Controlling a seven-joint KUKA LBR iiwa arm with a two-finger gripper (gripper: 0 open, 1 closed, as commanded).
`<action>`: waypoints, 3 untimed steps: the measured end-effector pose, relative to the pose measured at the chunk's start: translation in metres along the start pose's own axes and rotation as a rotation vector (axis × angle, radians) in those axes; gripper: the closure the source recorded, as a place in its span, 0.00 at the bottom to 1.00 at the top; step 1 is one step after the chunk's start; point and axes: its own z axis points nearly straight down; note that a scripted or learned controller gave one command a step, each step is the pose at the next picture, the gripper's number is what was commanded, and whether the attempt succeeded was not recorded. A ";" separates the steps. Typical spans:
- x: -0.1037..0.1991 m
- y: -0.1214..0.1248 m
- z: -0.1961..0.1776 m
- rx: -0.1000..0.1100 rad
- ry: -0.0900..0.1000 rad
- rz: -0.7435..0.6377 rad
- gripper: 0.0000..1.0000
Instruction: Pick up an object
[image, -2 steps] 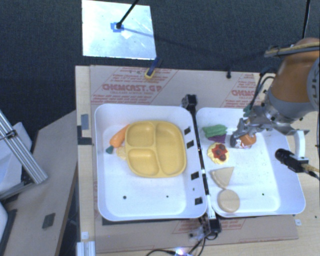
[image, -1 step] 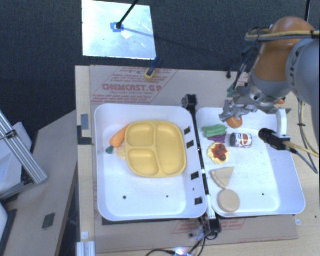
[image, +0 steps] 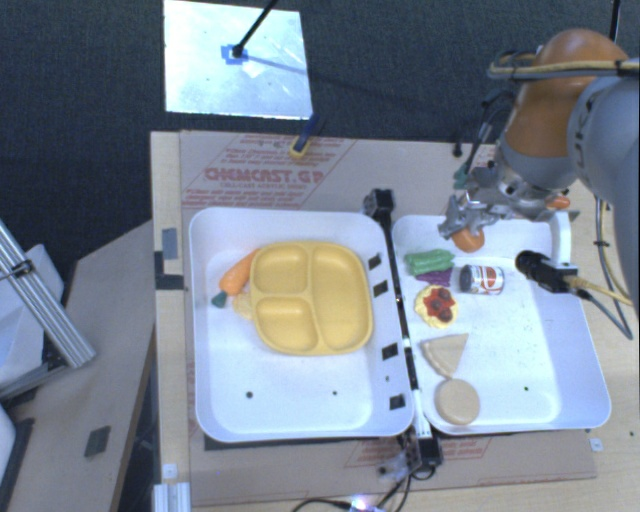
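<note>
Gripper (image: 468, 226): upper right of the frame, over the right bin's (image: 575, 340) top edge. An orange ball (image: 467, 239) is seen clenched between its fingers (partly hidden), directly beneath the wrist, above the green pepper (image: 430, 262) and can (image: 482, 279).

A cardboard-topped bench (image: 260, 175) bears two white bins (image: 215, 300) side by side.
</note>
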 end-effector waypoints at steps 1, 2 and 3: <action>-0.002 -0.007 -0.012 0.000 0.001 0.002 1.00; 0.006 -0.009 -0.007 0.001 0.000 0.001 1.00; -0.004 -0.007 -0.012 0.001 0.000 0.004 1.00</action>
